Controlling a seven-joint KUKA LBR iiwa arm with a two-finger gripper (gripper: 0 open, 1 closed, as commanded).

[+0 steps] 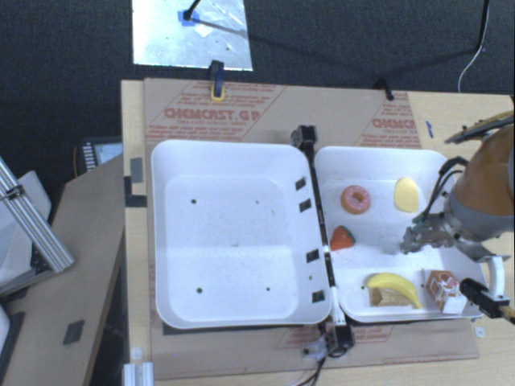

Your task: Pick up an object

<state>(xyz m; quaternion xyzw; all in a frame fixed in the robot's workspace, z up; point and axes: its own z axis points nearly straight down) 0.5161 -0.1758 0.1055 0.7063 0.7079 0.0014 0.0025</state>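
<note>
gripper point(420, 236) over right bin point(378, 161), near banana point(394, 285), donut point(355, 199).

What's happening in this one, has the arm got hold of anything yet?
Not yet, from what shows. The grey and orange arm reaches in from the right, with its end effector low over the right bin, above bare floor with nothing visibly between its fingers. The bin's items lie apart from it: a pink donut, a yellow lemon-like piece, a strawberry, a banana lying over a brown piece, and a small red and white box.
</note>
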